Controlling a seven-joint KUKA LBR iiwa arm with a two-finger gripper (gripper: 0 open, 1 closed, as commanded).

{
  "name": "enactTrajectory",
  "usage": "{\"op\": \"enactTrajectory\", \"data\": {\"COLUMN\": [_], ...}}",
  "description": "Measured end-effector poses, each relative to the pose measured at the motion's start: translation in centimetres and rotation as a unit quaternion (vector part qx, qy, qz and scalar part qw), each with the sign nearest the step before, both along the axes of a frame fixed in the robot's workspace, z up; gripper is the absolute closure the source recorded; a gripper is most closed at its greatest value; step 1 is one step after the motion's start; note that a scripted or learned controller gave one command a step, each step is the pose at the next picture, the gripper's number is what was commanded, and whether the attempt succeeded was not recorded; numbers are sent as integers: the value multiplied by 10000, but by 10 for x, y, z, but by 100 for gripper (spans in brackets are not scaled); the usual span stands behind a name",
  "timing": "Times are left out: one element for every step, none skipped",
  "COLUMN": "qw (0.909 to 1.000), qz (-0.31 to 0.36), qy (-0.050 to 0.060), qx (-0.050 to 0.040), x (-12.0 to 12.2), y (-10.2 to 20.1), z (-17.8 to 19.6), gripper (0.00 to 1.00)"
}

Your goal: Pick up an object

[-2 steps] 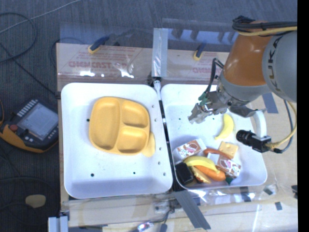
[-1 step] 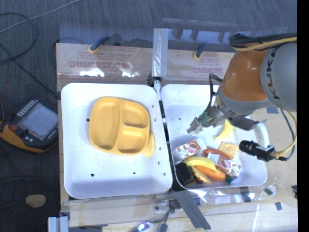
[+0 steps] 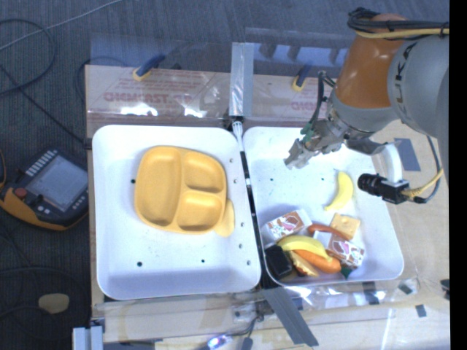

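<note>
My claw (image 3: 299, 154) hung over the bare upper part of the right bin (image 3: 277, 188), nothing between its fingers; whether they were spread or closed I could not tell. I judged I was approaching. The banana (image 3: 341, 191) lay nearby to the side, the obvious target. The heap (image 3: 314, 248) below was too jumbled to sort out.

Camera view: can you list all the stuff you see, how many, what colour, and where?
Bins: two, white, side by side on the bench.
Tray: one, yellow, three compartments, in the left bin.
Banana: one, yellow, alone in the right bin.
Pile of toy food: several pieces, mixed colours, right bin's near corner.
Handheld controller: one, orange and black, on the floor at left.
Arm: one, grey and orange, gripper above the right bin.
</note>
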State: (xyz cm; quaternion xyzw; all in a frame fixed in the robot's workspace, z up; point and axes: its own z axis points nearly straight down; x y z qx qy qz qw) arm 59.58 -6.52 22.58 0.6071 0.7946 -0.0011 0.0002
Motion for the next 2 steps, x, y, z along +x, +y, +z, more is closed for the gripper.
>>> {"op": "enactTrajectory", "data": {"qw": [10000, 9976], "qz": [96, 690], "qy": [3, 7], "qx": [5, 4], "x": [14, -15], "y": [-12, 42], "z": [26, 6], "gripper": [100, 100]}}
